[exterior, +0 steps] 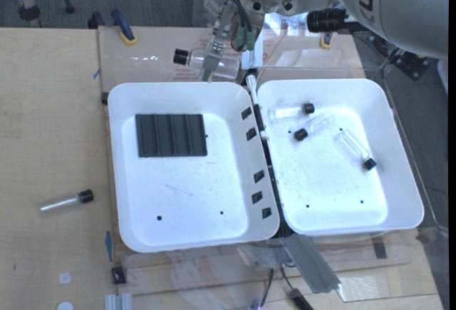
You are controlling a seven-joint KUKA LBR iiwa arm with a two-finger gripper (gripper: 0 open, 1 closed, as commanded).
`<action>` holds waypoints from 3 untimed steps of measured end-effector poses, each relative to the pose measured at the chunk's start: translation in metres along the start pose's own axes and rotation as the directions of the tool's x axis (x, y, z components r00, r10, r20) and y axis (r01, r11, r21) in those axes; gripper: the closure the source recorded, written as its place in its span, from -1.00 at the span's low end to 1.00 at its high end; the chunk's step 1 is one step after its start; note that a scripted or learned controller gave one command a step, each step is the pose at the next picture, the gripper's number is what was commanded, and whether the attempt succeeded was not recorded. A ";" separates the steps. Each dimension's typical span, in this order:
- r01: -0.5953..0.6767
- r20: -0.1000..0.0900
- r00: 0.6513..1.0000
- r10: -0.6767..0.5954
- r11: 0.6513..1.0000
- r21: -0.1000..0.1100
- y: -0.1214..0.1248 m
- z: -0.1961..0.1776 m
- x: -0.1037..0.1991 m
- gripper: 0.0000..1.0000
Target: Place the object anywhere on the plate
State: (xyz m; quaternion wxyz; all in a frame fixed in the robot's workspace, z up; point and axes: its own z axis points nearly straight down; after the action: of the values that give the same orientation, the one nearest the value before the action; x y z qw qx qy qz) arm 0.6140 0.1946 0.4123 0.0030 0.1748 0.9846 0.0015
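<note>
**Down front all quiet — the risk sits at the back rim**

Closest to us, a grey bracket (pixel 311 267) pokes out under the near edge of the two bins, and nothing is stirring there. We look up to the left bin (pixel 117 159), where the ribbed black plate (pixel 171 135) lies flat in the far left part. That is the target.

Three capped vials (pixel 354 148) lie scattered in the right bin (pixel 399 159), and a fourth, stray vial (pixel 65 201) sits out on the bench (pixel 50 88), well apart from everything.

The gripper (pixel 226 52) hangs beyond the bins' far rim. A clear vial with a black cap (pixel 192 59) shows just beside its tip, and we take that one to be the object. We cannot tell whether the gripper is spread or clamped, or whether it has the vial at all.

That is our worry. If the hold is weak or absent, the vial could stay behind or drop short of the plate. It is also round, so even a clean release could see it roll along the plate's ribs and off onto the bin floor.
</note>
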 end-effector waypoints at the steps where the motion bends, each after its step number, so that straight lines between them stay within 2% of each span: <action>1: 0.314 0.001 0.950 -0.314 0.950 -0.002 0.044 0.014 -0.030 1.00; 2: 0.599 0.003 0.801 -0.599 0.801 -0.002 0.044 -0.024 -0.028 1.00; 3: 0.905 0.005 0.425 -0.905 0.425 -0.002 0.043 -0.024 -0.027 1.00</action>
State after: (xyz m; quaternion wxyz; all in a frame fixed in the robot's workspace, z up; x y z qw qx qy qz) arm 0.6542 0.2258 0.4367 0.0054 -0.3806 0.9247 0.0013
